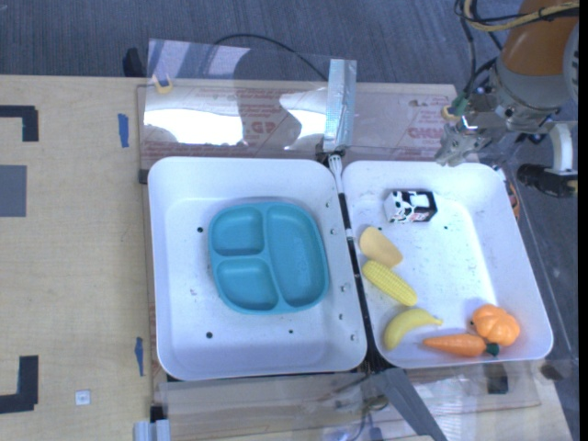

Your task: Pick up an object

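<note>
The claw [457, 145] hovers above the right bin's [519, 246] far rim, well apart from the toy cow [410, 206]; its grip state cannot be told.

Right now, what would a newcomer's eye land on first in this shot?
The blue divided plate in the left bin stands out most. Next, the toy food in the right bin: corn, banana, carrot, orange pumpkin. The gripper hangs at that bin's far edge.

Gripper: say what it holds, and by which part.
Nothing is held. The gripper hangs above the right bin's far rim, apart from the toy cow and the other toys below.
</note>
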You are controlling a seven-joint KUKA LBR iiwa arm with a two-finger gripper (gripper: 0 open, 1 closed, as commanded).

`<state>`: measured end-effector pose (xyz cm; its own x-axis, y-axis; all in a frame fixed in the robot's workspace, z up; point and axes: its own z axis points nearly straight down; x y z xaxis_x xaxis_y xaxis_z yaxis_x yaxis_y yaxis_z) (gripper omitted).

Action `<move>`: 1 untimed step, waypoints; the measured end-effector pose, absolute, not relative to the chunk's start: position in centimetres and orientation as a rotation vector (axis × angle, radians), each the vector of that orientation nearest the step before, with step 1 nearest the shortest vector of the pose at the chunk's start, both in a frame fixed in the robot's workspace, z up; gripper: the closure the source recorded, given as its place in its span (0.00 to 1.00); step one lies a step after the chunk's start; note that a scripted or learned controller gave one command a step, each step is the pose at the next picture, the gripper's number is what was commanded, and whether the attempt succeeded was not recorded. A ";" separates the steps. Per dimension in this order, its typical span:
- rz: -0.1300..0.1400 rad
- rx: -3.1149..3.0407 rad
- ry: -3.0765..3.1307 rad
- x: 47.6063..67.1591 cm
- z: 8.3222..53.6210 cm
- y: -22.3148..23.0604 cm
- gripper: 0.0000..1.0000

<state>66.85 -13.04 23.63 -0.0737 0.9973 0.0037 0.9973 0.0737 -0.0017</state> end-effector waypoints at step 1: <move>0.002 -1.955 -2.458 66.7 23.9 -14.0 1.00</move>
